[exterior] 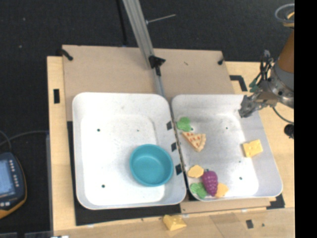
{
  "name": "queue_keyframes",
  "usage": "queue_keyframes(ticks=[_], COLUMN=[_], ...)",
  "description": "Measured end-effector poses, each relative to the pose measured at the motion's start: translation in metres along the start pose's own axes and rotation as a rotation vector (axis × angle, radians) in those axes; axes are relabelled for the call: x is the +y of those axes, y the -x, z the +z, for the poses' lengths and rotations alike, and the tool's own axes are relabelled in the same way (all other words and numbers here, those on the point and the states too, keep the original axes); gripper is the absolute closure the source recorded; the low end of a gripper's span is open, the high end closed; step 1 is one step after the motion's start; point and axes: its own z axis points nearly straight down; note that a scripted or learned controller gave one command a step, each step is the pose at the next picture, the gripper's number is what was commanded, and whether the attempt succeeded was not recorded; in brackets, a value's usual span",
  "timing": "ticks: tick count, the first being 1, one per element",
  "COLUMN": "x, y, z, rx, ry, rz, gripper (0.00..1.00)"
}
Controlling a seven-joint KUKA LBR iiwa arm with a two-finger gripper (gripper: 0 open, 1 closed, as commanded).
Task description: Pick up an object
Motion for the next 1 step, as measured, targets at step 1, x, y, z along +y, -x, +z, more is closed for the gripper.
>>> queue_keyframes(ticks=[1], x=[-0.0101], y=[-0.0483], z=[0.0057], rx=[0.000], ry=[0.001], rz=[0.003], gripper=[1.00])
